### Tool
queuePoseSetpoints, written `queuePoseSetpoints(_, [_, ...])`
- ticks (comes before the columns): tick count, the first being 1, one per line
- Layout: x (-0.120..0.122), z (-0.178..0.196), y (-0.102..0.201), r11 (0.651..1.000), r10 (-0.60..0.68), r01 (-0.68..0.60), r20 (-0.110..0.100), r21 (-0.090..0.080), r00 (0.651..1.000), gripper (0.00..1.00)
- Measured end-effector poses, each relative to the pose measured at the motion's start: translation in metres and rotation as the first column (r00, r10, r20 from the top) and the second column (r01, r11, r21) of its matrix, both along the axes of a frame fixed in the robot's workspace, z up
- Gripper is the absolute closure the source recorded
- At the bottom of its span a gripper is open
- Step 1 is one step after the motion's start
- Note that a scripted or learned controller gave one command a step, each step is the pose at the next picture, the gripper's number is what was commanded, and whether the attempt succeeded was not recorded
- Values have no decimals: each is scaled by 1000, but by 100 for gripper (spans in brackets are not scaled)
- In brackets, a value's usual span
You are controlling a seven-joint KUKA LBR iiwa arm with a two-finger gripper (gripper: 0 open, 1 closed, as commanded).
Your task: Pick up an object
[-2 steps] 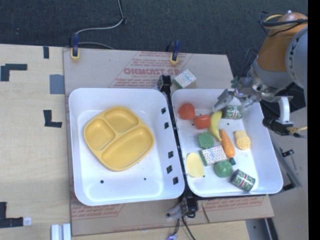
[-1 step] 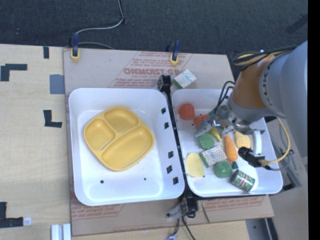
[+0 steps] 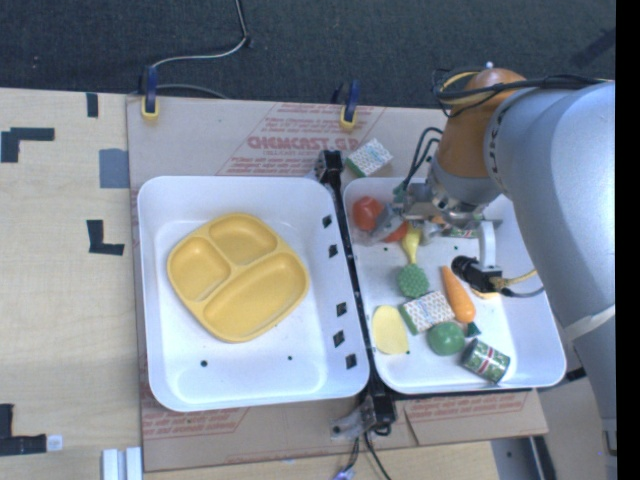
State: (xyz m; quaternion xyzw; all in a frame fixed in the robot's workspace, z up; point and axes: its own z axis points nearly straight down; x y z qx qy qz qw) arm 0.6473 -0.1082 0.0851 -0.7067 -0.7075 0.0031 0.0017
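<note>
Over the right bin, our gripper sits low beside a red tomato. We cannot tell its grasp. Our yellow tray lies in the left bin.

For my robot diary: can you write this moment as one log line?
arm: over right bin | gripper: low among toy food near tomato | yellow tray: left bin | grasp: unclear

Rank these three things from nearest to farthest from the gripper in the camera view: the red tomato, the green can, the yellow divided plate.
Measured from the gripper, which is over the right bin:
1. Red tomato, just to the gripper's left in the view, in the same bin.
2. Green can, at the near right corner of the right bin.
3. Yellow divided plate, in the left bin.
</note>
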Motion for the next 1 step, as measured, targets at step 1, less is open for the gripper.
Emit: queuePoseSetpoints(1, [5,0,2,1000,1,-1,-19,-6,1000,0])
